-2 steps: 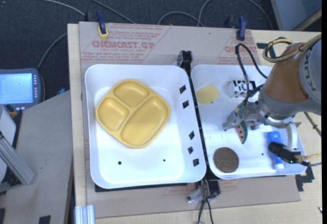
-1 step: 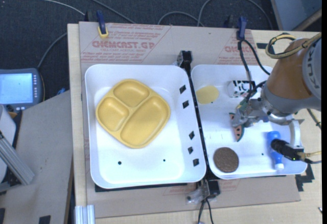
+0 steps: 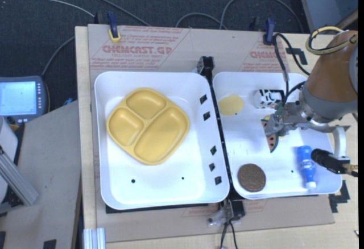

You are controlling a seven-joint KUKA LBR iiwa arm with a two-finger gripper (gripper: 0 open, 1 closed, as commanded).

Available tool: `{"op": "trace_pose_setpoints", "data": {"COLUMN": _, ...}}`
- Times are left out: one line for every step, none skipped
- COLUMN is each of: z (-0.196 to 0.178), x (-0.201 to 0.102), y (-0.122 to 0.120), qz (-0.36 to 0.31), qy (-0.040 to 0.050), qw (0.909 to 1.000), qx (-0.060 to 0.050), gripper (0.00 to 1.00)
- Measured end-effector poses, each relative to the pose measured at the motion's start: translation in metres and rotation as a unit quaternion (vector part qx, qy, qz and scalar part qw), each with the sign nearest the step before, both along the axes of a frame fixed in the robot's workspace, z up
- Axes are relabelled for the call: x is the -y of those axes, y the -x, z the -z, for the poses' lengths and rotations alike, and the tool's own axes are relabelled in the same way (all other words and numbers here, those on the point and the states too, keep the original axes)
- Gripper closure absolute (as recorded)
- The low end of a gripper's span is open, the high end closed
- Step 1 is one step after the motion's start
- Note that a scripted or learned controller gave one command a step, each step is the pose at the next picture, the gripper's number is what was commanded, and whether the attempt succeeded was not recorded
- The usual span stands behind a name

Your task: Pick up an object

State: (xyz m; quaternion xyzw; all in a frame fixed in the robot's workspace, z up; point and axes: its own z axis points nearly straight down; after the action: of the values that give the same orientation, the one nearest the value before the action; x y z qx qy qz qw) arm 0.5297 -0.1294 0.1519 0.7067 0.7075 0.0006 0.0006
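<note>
Camera view shows the gripper (image 3: pixel 275 126) low in the right bin (image 3: pixel 284 188) over a watermelon slice (image 3: pixel 272 138); finger state unclear.

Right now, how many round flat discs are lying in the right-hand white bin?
2: a pale yellow round disc near the bin's upper left, and a brown round disc near its lower left. The arm may hide others.

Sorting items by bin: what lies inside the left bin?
The left bin holds one yellow divided plate, lying flat with three bare compartments. Whatever is beneath the plate is covered.
</note>
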Motion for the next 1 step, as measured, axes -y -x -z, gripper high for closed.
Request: {"op": "trace_pose_setpoints", "data": {"z": -0.0603, "x": 0.002, "y": 0.0066, "qz": 0.0, "qy": 0.0007, "qw": 1.0, "qx": 0.003, "gripper": 1.0}}
